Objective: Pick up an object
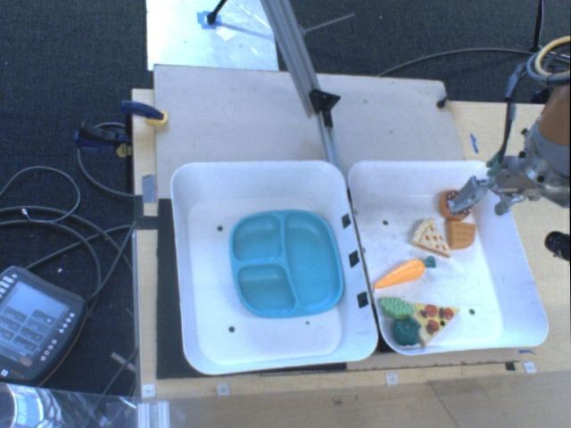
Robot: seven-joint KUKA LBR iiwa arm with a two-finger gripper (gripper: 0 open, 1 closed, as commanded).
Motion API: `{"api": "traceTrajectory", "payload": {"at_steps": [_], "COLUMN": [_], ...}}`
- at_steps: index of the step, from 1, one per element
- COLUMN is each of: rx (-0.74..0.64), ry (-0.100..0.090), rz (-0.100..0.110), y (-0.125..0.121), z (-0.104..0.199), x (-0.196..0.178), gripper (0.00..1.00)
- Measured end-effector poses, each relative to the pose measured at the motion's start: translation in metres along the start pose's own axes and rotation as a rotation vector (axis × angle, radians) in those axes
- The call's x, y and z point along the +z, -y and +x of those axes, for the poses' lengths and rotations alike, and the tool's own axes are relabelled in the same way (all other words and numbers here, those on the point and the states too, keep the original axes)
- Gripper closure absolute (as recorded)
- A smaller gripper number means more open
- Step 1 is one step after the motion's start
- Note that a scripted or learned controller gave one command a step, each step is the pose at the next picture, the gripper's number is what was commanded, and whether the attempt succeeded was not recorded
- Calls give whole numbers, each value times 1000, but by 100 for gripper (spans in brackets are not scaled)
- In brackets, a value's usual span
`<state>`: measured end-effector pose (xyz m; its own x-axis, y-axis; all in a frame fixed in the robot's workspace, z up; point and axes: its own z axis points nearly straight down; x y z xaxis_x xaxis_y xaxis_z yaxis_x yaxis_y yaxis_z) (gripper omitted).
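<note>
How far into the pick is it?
Done: the arm has reached over the right white bin, with the two-finger gripper at the bin's far right corner, beside the round brown cookie-like toy. In hand: nothing visibly between the fingers. Left: grasp and lift. The orange toy carrot, pizza slice toy and blue divided plastic plate lie untouched.

Tray [287, 263] in left bin [192, 239]; toy foods [419, 279] in right bin [517, 275].

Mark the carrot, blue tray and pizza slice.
carrot [401, 274], camera view, middle of orange body
blue tray [287, 263], camera view, centre divider
pizza slice [435, 319], camera view, topped face
</note>
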<state>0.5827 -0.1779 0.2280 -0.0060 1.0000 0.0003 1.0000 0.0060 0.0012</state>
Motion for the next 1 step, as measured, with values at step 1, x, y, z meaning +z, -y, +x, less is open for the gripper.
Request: {"api": "traceTrajectory", "payload": {"at_steps": [1], "rx": [0], "ry": [0], "rz": [0], "y": [0], "z": [0], "x": [0], "gripper": [0]}}
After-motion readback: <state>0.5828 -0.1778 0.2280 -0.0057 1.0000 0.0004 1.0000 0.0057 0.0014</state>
